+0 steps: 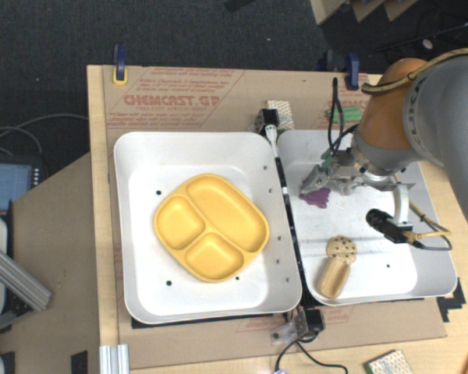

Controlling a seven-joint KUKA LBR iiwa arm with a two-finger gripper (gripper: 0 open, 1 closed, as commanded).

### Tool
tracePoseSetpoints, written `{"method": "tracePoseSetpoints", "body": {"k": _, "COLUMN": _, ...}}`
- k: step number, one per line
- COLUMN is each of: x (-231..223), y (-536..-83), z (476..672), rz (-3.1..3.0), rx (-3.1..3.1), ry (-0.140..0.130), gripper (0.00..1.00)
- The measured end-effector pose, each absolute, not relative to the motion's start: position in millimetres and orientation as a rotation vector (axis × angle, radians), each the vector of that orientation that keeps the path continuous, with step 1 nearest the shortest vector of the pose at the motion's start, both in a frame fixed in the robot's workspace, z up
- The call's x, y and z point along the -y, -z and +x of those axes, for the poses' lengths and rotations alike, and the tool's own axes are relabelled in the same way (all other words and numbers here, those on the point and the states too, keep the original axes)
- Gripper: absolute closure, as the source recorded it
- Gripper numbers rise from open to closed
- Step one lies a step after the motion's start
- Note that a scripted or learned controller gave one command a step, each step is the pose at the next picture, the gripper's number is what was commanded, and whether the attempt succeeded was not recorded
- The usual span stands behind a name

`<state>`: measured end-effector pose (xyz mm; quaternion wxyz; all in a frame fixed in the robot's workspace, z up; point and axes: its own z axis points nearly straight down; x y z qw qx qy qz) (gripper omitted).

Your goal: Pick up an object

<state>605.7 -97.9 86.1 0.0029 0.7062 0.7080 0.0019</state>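
**Gripper low in right bin, purple obj. just at its near side**

The arm [421, 107] comes in from the right and covers the far right corner of the right bin [421, 275], so I cannot see what lies under it there. The left bin [132, 209] holds a yellow plate [210, 226] w/ three compartments. It is well apart from the gripper and I judge it is no target for now.

In the right bin, near side, lies a tan brush-like thing [335, 269]. Its long axis runs approx. near-to-far, w/ the round dotted head at the far end. It is apart from the gripper, toward me.

The gripper [318, 181] is low over the far left part of the right bin, its tip pointing left. I cannot tell if it is open or closed, the metal parts run together from this angle. I see nothing held in it.

The small purple piece [318, 199] is the closest obj.: it lies just beside the tip, on the near side. Touching or not, I cannot tell. Its shape is too small and irregular to give an axis. My judgement: the pick turns on a short shift toward near, then down.
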Motion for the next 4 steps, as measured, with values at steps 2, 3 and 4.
{"method": "tracePoseSetpoints", "body": {"k": 2, "x": 98.0, "y": -97.2, "z": 604.7, "rz": 2.217, "rx": -2.217, "ry": -0.008, "gripper": 0.00}}
{"method": "tracePoseSetpoints", "body": {"k": 3, "x": 91.3, "y": -83.6, "z": 565.3, "rz": 2.228, "rx": -2.224, "ry": 0.005, "gripper": 0.00}}
{"method": "tracePoseSetpoints", "body": {"k": 4, "x": 98.3, "y": -84.9, "z": 606.5, "rz": 2.217, "rx": -2.219, "ry": -0.003, "gripper": 0.00}}
